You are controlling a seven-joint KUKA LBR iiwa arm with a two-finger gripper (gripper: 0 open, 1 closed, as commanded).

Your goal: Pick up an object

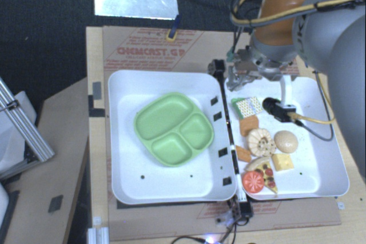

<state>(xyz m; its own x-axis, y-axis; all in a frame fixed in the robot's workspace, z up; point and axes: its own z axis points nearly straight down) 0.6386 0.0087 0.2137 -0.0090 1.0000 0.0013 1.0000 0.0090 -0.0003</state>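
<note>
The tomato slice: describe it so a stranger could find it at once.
Start at the right-hand white bin, the one holding the toy food. Go to its near left corner, beside the pizza slice. The tomato slice is the only round red piece.

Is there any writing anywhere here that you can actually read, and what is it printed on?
"CHEMCAST GP": red print on the brown cardboard sheet under the bins, above the left bin.
A second red print on the cardboard's bottom edge: too blurred to read.
Green-patterned packet in the right bin: too small to read.
</note>
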